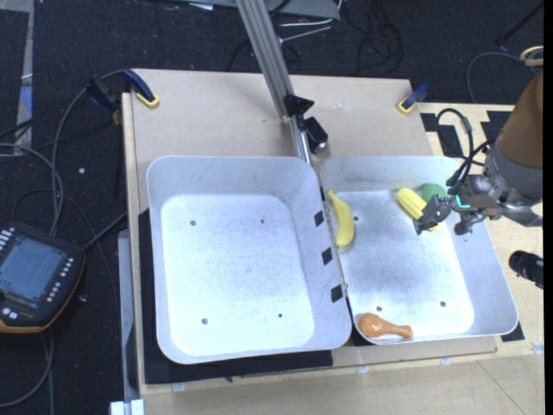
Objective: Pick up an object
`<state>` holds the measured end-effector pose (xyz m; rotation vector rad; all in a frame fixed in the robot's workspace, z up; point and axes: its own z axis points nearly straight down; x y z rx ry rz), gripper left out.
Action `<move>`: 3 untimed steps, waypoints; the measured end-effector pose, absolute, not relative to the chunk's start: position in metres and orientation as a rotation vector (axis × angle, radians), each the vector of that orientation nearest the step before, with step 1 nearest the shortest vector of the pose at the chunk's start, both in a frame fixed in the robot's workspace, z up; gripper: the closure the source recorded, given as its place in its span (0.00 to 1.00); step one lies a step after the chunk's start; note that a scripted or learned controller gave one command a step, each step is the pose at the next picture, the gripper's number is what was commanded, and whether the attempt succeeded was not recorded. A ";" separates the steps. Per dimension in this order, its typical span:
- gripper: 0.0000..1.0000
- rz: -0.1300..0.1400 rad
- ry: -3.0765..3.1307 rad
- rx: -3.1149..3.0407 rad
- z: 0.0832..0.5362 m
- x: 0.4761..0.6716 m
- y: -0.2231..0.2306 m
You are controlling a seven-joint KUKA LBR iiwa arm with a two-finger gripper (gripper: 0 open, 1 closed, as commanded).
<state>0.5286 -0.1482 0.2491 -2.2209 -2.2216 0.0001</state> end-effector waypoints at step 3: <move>0.00 0.005 -2.219 -2.218 0.136 0.533 -0.132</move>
